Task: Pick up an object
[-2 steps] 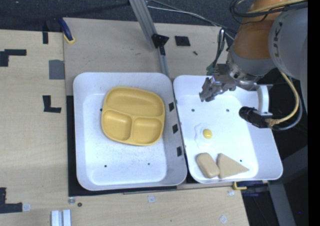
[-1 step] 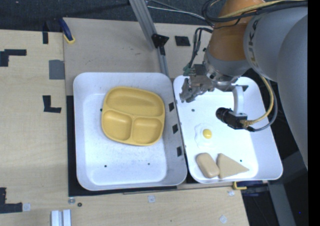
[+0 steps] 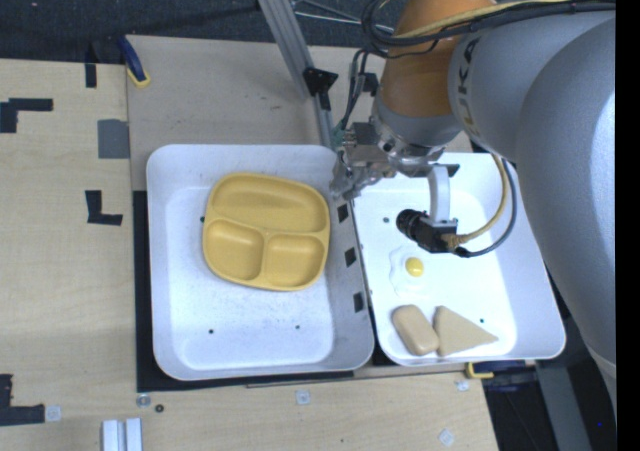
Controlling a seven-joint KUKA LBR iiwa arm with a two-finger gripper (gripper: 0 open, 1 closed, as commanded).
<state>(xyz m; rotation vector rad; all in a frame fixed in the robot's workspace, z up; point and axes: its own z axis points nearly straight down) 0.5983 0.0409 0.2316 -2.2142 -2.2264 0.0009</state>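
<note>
Hand (image 3: 345,182) over bins' divider.

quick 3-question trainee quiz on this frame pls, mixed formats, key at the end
1. True or false: the yellow divided tray lies in the right bin.
2. Which sits nearest the right bin's front edge? A) the fried-egg toy B) the bread roll and the wedge C) the blue clip
3. Fill in: the arm hangs over the ___ between the two bins.

Key: 1 false, it lies in the left bin. 2 B. 3 divider.
</note>
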